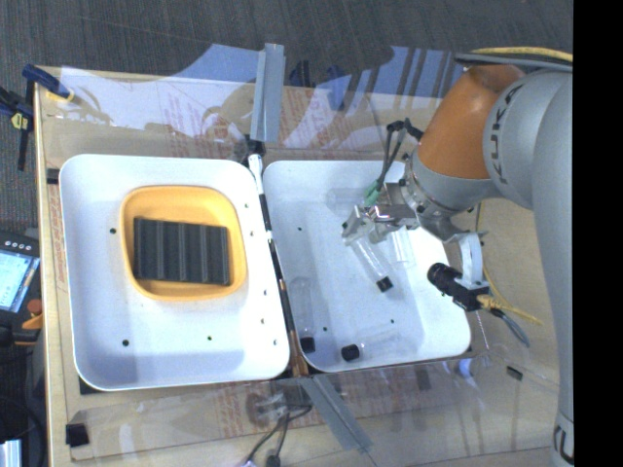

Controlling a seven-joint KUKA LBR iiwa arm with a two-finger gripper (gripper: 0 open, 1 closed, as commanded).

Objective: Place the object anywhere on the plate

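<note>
Jaws (375, 224) low in right bin (321, 193), state cannot be told (clear object unconfirmed). Grip to be verified before carry left to yellow plate (156, 202).

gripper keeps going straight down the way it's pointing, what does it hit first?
Most likely the bare white floor of the right bin. The gripper points down over it, its transparent fingers hanging above empty floor. Depth is unclear from this slanted view. The yellow plate sits in the left bin, off that line.
</note>
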